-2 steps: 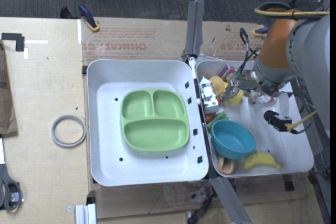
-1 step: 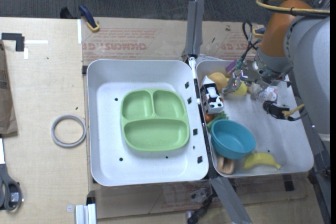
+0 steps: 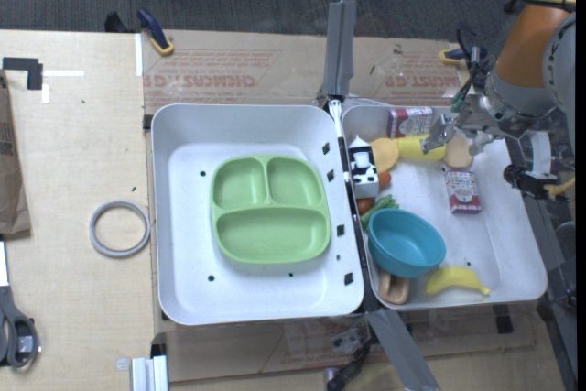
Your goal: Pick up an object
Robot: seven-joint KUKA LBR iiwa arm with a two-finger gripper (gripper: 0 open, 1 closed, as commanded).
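In right bin (image 3: 513,266), round blue bowl (image 3: 406,242)

end effector (image 3: 455,131) over rt bin (image 3: 513,275) | green plate (image 3: 270,209) in lt bin (image 3: 183,279)

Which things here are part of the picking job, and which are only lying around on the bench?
Part of the job, all in the right bin: gripper, blue bowl, banana, red packet, yellow object.

Lying about: green divided plate in the left bin, tape ring, blue clamp.
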